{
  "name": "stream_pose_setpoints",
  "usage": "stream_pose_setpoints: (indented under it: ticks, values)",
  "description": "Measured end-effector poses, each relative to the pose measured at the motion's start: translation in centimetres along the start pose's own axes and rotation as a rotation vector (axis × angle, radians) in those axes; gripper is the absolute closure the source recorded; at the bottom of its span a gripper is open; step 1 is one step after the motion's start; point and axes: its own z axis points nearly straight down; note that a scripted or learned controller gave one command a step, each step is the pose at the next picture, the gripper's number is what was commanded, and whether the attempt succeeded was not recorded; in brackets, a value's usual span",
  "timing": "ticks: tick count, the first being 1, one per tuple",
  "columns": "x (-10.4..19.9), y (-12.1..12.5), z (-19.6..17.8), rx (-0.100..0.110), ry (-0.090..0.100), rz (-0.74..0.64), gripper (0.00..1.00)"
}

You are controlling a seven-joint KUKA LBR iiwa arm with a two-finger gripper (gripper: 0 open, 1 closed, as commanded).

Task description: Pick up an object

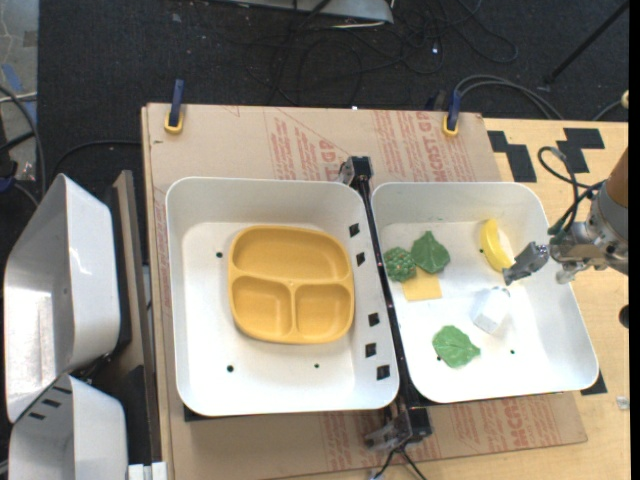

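Observation:
The right bin (560, 363) holds several small items. A yellow banana-like piece (494, 244) lies near its back right. Two dark green leafy pieces (400, 263) (431, 252) sit side by side at the left, with a flat pale yellow slice (423, 288) just in front of them. A small white block (490, 313) rests mid-bin, and a brighter green piece (456, 346) lies nearer the front. My gripper (545, 263) hangs over the bin's right side, just right of the banana-like piece and above the white block. Nothing shows in its grasp.
The left bin (190, 298) carries a yellow divided tray (292, 283). A black divider with clips (378, 298) runs between the bins. The grey arm (610, 218) enters from the right edge. White containers (55, 288) stand left of the bench.

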Motion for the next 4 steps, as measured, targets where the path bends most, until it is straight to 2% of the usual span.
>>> stream_pose_setpoints:
  ticks: [1, 2, 3, 4]
  values:
    - [0.0, 0.1, 4.3, 0.002, 0.000, 0.002, 0.00]
    - [0.0, 0.2, 10.5, 0.001, 0.001, 0.003, 0.00]
    - [0.0, 0.2, 10.6, 0.000, 0.000, 0.003, 0.00]
    - [0.0, 0.3, 9.5, -0.002, -0.001, 0.003, 1.00]
